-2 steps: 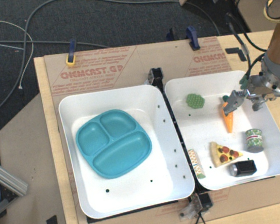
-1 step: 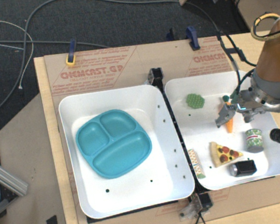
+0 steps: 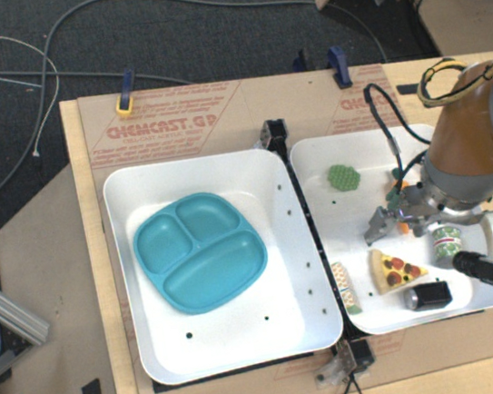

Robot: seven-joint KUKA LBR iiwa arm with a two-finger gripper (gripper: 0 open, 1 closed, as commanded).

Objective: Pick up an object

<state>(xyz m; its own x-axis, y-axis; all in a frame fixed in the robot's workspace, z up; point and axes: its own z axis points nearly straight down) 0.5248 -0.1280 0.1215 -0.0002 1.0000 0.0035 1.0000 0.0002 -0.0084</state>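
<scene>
Claw (image 3: pixel 384 222) grip unclear, beside pizza slice toy (image 3: pixel 395 268), tip toward upper left, crust lower right

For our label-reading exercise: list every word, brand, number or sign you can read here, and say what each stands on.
"CHEMCAST GP": red print on the brown board behind the left bin.
Red print on the board behind the right bin: partly covered, not readable.
Small can label: too blurred to read.

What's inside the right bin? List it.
The right bin holds a green round piece, a toy pizza slice, a black block and a small cup. The gripper covers part of the floor.
</scene>
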